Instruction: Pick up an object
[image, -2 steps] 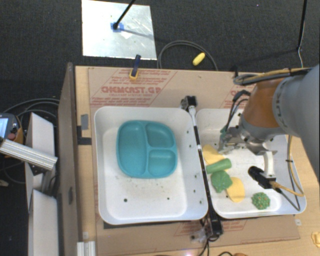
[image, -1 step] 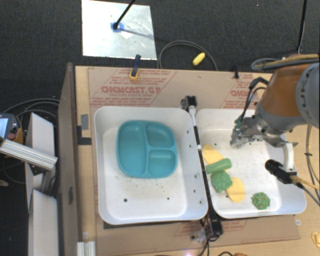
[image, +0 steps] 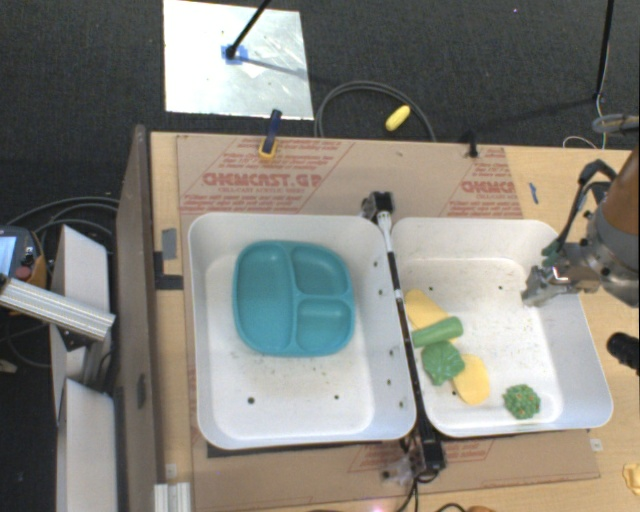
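Probably a robotics lab: bench (image: 330, 165) with white bins (image: 215, 300), cables (image: 370, 95), dark carpet.

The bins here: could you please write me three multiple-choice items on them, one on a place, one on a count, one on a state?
1. Where does the teal plate lie?
A. left bin
B. right bin
C. on the cardboard

2. How many yellow pieces lie in the right bin?
A. none
B. two
C. five

3. Where is the gripper?
A. over the plate
B. at the right bin's right side
C. on the floor

Answers: 1 A, the plate fills that bin's middle. 2 B, one above and one below the green pieces. 3 B, it hangs clear of the food.
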